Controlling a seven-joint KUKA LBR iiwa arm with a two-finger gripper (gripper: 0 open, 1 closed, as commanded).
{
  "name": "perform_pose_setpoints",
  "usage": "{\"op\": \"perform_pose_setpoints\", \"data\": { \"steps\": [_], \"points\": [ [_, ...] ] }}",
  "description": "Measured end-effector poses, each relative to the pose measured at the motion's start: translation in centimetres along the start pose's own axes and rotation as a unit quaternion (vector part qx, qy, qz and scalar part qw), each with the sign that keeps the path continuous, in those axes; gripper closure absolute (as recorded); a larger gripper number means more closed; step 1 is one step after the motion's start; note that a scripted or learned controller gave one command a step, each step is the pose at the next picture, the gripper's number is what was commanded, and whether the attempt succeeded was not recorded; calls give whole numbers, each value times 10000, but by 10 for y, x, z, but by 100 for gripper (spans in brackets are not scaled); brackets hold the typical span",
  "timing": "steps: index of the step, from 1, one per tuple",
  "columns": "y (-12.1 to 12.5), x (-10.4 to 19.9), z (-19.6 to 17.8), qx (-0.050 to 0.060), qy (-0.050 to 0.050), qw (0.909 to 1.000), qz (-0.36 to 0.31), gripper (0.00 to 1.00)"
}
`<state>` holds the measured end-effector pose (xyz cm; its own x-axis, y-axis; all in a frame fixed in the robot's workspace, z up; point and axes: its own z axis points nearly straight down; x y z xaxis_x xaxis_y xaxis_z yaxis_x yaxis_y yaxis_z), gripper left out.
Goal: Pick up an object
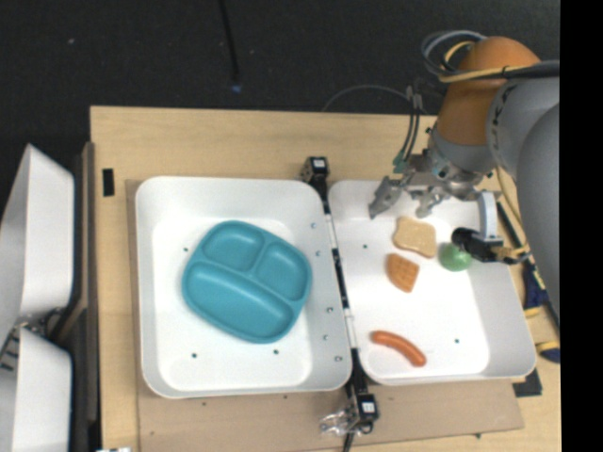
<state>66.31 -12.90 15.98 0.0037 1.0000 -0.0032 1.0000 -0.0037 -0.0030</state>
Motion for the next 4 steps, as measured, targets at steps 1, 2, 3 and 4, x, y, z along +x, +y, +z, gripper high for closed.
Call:
{"op": "perform_pose_setpoints", "data": {
  "steps": [1,2,3,4],
  "points": [
    [0,-2,51,-12,-3,10000,5,0],
    [2,-2,37,-46,-1,10000,10,100],
    [5,-8,-8,-42,17,10000,-5,100],
    [-2,-3,-62,-50,16,10000,-27,100]
  ]
}}
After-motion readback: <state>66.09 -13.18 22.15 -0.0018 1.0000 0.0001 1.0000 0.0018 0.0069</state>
